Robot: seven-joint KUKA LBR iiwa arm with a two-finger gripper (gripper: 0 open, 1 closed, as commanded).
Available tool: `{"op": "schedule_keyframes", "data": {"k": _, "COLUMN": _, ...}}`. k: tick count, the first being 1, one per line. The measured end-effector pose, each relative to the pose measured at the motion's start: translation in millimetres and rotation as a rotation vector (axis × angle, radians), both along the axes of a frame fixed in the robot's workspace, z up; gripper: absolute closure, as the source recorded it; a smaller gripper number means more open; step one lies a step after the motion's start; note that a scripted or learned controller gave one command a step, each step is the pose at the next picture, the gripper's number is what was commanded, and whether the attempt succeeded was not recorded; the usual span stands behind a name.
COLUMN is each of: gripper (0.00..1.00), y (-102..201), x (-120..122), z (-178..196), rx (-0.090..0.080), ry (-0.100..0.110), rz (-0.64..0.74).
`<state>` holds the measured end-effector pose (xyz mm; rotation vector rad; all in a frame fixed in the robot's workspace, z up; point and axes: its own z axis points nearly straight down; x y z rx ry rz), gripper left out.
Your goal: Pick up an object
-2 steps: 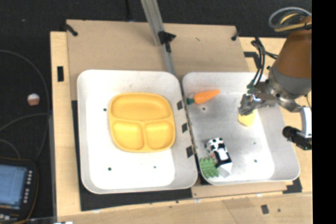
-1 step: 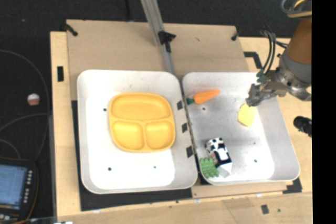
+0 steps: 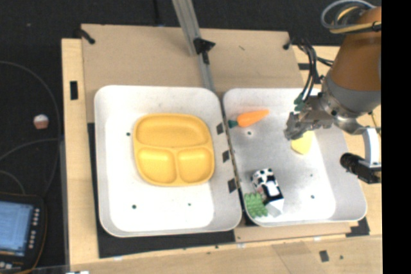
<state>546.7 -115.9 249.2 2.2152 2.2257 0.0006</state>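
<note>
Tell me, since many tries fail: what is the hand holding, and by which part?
Cannot be told. The hand is over the yellow piece in the right bin, hiding any hold.

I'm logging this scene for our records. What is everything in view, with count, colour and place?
Bins: two, white, side by side on the bench.
Divided plate: one, yellow, in the left bin.
Carrot: one, orange, right bin, upper left.
Yellow piece: one, right bin, just beneath the hand.
Cow toy: one, black and white, right bin, lower left.
Green toy: one, beside the cow toy.
Arm: one, grey and orange, right.
Hand: one, grey, over the right bin.
</note>
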Motion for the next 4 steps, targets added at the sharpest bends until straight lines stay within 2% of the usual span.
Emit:
{"op": "schedule_keyframes", "data": {"k": 1, "gripper": 1.0, "y": 58, "x": -15, "z": -2, "rx": 0.002, "ry": 0.0, "rz": 0.002}}
{"op": "schedule_keyframes", "data": {"k": 3, "gripper": 1.0, "y": 157, "x": -26, "z": 10, "rx": 0.003, "ry": -0.002, "rz": 0.004}}
{"op": "schedule_keyframes", "data": {"k": 4, "gripper": 1.0, "y": 201, "x": -33, "z": 3, "rx": 0.002, "ry": 0.001, "rz": 0.002}}
